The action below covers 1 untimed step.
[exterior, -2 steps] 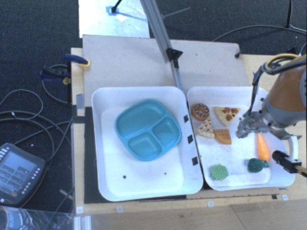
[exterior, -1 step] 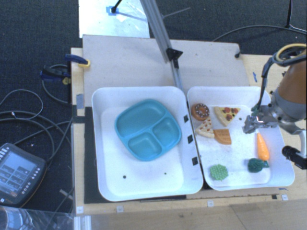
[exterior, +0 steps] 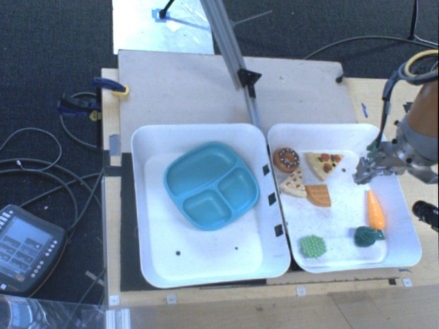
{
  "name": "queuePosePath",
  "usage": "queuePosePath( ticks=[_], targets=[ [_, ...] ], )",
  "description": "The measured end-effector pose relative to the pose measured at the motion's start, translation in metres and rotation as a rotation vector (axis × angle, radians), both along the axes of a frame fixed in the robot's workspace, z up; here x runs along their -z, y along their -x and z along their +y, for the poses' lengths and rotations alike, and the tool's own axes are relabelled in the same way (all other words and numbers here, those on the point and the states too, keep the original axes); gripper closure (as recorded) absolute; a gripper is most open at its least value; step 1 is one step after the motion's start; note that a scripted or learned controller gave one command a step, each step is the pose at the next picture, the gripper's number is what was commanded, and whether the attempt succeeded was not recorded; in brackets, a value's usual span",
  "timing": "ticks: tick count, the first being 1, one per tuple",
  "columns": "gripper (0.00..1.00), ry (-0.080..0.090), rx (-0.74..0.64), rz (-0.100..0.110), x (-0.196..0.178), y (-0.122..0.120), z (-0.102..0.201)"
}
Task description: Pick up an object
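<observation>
Hovering gripper just above carrot in right bin, likely lining up for a grab; claw state unclear, nothing visibly held. Broccoli just below carrot.

Two white bins on a bench, arm over the right one.

The left bin holds a blue divided plate. The right bin holds a doughnut, two pizza slices, a cracker, a carrot, a dark green broccoli and a light green round piece. The gripper hangs above the carrot's upper end, near the bin's right wall, with nothing visibly between its fingers.
</observation>
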State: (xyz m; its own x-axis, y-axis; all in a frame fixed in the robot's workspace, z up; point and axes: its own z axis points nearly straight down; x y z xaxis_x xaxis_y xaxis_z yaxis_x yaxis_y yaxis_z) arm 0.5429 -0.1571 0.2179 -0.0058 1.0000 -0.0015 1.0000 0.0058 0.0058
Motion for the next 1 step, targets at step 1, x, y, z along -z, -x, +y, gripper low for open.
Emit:
queuePosePath(
  ticks=[1],
  targets=[
    [1.00,-0.004,-0.006,0.003,0.0057,-0.0194,0.0518]
  ],
)
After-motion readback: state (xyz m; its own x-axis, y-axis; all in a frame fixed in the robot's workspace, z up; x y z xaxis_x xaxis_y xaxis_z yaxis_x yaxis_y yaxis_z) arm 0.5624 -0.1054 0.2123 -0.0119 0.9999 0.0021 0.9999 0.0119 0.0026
